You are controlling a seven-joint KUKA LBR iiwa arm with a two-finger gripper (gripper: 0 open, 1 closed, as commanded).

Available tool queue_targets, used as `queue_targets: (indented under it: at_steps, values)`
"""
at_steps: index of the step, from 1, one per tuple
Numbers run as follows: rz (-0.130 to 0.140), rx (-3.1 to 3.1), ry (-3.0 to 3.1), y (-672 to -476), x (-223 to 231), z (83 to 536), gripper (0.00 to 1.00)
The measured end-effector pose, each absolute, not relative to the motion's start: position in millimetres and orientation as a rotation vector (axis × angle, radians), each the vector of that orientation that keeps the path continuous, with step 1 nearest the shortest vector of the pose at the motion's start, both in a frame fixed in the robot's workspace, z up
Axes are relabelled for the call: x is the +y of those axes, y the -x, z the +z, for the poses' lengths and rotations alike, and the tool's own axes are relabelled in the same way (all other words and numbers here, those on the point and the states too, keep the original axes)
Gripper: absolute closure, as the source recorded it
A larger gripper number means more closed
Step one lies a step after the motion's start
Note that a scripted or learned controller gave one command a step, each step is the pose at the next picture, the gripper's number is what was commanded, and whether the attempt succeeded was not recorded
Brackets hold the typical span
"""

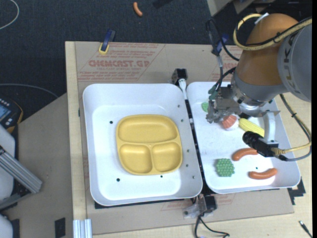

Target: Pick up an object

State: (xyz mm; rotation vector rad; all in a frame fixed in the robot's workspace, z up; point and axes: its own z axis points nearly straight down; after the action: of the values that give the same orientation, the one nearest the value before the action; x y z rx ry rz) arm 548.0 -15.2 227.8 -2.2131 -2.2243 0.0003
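Camera view has your gripper [218, 114] low in the right bin [285, 180], at ten o'clock there; I cannot tell its grip. Pink toy [229, 122] sits just beside it, corn [251, 127] at three o'clock of that.

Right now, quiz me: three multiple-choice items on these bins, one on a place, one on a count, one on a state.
1. Where does the yellow tray lie?
A. left bin
B. right bin
C. on the floor

2. How many sausages lie in the right bin?
A. none
B. two
C. five

3. How does the tray lie?
A. on its edge
B. upside down
C. flat, hollows up

Key:
1 A: the tray sits mid left bin.
2 B: one sausage lies beside the broccoli, another near the front rim.
3 C: its three compartments face the camera.
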Motion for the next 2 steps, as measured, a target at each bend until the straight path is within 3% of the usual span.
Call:
queue_targets:
  at_steps: [1, 2]
  values:
    - [0.001, -2.223, 2.216, -535.3, 11.7, 232.7, 1.00]
    - [0.005, -2.218, 2.220, -535.0, 2.6, 213.7, 1.00]
